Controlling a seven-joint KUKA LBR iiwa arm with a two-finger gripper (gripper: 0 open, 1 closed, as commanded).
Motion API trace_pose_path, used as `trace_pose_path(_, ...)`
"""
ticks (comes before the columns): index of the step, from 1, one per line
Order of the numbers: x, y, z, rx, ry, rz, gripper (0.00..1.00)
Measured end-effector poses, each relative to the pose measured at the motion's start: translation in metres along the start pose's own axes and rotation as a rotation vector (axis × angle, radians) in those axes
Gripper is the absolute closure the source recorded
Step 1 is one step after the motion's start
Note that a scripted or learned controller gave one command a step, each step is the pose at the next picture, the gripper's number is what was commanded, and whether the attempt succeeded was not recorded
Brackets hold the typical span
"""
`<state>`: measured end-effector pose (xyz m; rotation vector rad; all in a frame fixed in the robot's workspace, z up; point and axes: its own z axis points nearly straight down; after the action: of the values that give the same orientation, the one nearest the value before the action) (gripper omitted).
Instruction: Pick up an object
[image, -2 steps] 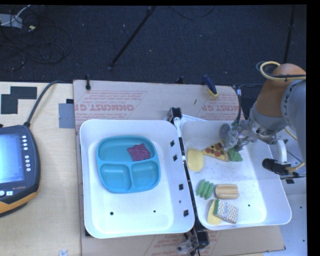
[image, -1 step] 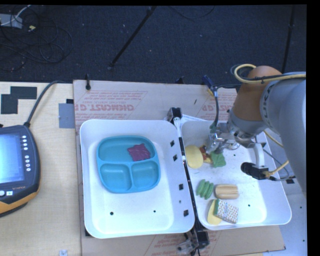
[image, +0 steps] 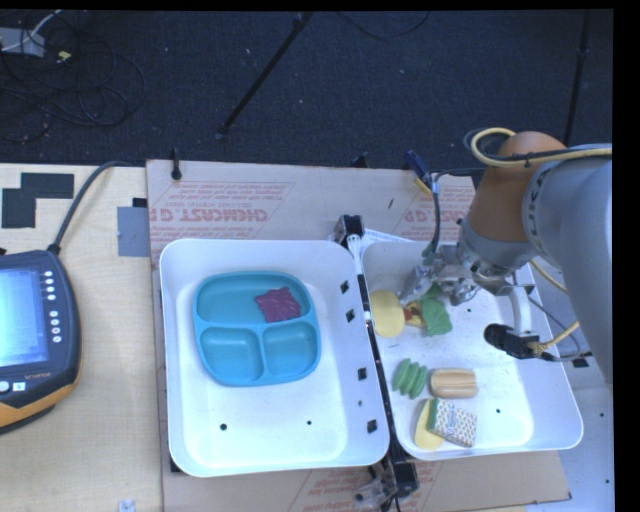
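Right bin (image: 560, 425) holds the objects: a yellow piece (image: 388, 314) and a green piece (image: 435, 317) directly beneath the pincer (image: 432, 285), whose state cannot be told. Green pods (image: 409, 378), a bread roll (image: 453, 382) and a patterned packet (image: 456, 423) lie nearer. Left bin (image: 190, 420) holds a blue divided tray (image: 257, 330) with a maroon item (image: 279, 303) in it. Mirrored red print on the cardboard (image: 240, 208) is unreadable.

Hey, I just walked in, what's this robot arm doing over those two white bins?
The grey arm reaches in from the right, and its gripper is down in the right bin among toy foods, over a green piece beside a yellow one. Whether it has hold of anything is unclear. A green pod, a bun and a patterned packet lie nearer the front. The left bin holds a blue divided plate with a purple item.
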<state>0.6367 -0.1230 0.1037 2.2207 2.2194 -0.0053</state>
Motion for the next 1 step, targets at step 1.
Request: trace_pose_path(1,0.0251,-0.0168,0.0097,-0.018,-0.008,0.003,0.00)
